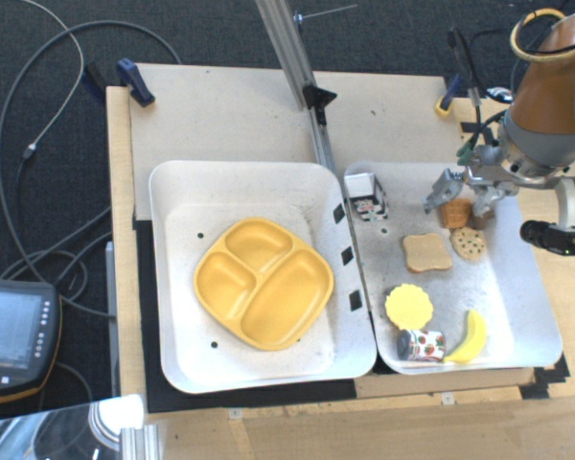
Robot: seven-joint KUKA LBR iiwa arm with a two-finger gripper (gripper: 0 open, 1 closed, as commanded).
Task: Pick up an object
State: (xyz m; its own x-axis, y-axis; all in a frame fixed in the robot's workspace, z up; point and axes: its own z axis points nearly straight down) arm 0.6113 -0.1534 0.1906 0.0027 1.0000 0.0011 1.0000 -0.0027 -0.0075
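bright even light, soft shadows, edges perhaps slightly blurred.

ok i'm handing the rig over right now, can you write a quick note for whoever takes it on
Gripper: low over the upper part of the right bin, right at a small orange-brown piece. I can't tell whether it has closed on it, so count nothing as picked.
In the right bin: cookie, bread slice, yellow disc, small can lying on its side, banana, small white box at the upper left corner.
Left bin: yellow divided plate.
Done: arm brought to an object.
Left: confirm a grasp and lift.
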